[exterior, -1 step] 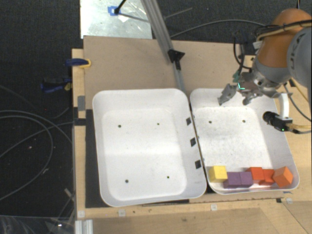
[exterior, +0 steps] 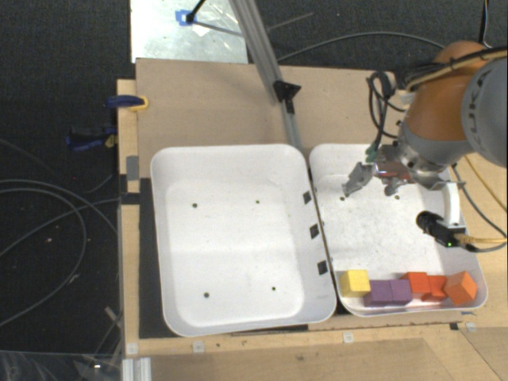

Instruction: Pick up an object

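Nothing picked up yet — the hand [exterior: 359, 178] hangs over the right bin [exterior: 373, 228], apparently empty, fingers' spread unclear; the blocks [exterior: 409, 287] wait along the near edge.

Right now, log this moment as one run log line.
arm: over right bin | gripper: above bin floor, holding nothing visible | blocks: yellow, purple, red, orange along near wall

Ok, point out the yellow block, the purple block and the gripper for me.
yellow block [exterior: 355, 281], camera view, middle of its top face.
purple block [exterior: 388, 292], camera view, middle of its top face.
gripper [exterior: 357, 178], camera view, at the tips of its fingers, above the right bin's floor.
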### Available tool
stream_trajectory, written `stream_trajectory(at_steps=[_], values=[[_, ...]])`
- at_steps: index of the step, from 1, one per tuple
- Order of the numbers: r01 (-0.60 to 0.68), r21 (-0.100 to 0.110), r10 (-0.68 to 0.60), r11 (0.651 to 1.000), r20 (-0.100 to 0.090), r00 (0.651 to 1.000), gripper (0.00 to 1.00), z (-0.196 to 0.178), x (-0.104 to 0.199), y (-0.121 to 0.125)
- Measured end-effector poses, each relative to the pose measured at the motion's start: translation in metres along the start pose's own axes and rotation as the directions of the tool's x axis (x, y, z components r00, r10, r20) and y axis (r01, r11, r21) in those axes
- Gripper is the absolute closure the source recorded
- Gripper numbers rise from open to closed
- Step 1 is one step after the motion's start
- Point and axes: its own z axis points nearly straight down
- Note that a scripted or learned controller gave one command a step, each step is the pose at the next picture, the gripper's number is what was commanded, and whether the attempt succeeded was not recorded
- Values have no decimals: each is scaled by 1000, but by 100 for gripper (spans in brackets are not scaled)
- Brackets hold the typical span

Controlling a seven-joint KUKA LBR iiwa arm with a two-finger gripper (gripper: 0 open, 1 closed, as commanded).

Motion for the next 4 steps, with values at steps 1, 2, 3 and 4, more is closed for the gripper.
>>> stream_trajectory(at_steps=[1,2,3,4], values=[[-2,0,2,1000,-1,1000,0,2,27,-44],[5,0,-5,1000,-3,1000,0,2,96,-86],[3,-2,-3,1000,-1,1000,0,2,132,-107],[-1,-14,1,1000,0,1000,0,-105,129,-79]])
